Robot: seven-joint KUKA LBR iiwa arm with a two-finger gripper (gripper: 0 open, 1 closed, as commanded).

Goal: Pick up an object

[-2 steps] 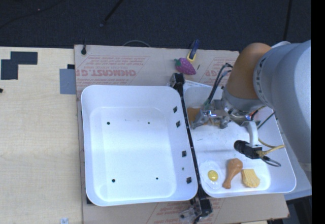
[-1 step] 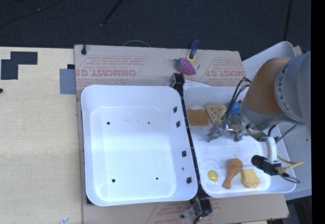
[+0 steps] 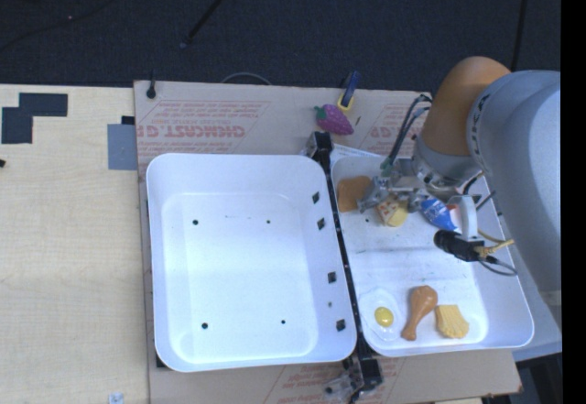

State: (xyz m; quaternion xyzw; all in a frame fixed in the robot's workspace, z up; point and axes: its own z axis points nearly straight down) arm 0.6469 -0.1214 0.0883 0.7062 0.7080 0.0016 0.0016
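I am lowering the gripper (image 3: 388,202) over the cheese (image 3: 395,213) in the right bin (image 3: 513,320), upper right of frame, and, being unable to tell how the jaws stand, I am judging a slow, centred descent wisest.

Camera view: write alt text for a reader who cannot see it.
A grey robot arm reaches from the right, its gripper low in the right bin among small toys. A chicken drumstick, fried egg and yellow piece lie near that bin's front.

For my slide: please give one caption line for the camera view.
KUKA gripper lowered into the right bin among toy foods; drumstick lies nearer the front.
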